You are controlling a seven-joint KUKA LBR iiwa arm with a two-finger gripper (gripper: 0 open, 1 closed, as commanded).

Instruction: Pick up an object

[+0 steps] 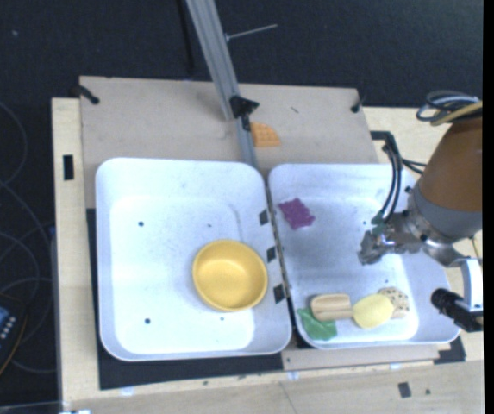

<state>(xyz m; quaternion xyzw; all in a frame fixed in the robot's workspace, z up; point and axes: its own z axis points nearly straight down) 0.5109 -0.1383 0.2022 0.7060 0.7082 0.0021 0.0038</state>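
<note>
Step in hand: approach, nothing grasped yet. The gripper (374, 247) hangs over the right bin (333, 179), above bare floor, with no object between its tips. Whether the tips are spread or closed I cannot tell; they read as one dark-grey cluster at this angle.

Candidate objects, all in the right bin: purple piece (297, 213) at about 10 o'clock from the gripper, apart from it; tan block (330, 306), yellow lump (372, 311) and speckled piece (394, 298) packed close together at 6 o'clock along the near wall, with a green scrap (315, 325) at the block's lower left. The left bin (126, 197) has a yellow bowl (229, 274), well apart from the gripper.

Next move, as I judge it: shift toward 6 o'clock for the cluster, or 10 o'clock for the isolated purple piece, then descend. The purple piece looks the cleaner pick; the cluster risks nudging neighbours.

Arm pose: arm (453, 175) enters from 3 o'clock, orange band over the bin's right edge, wrist angled down and leftward.
</note>
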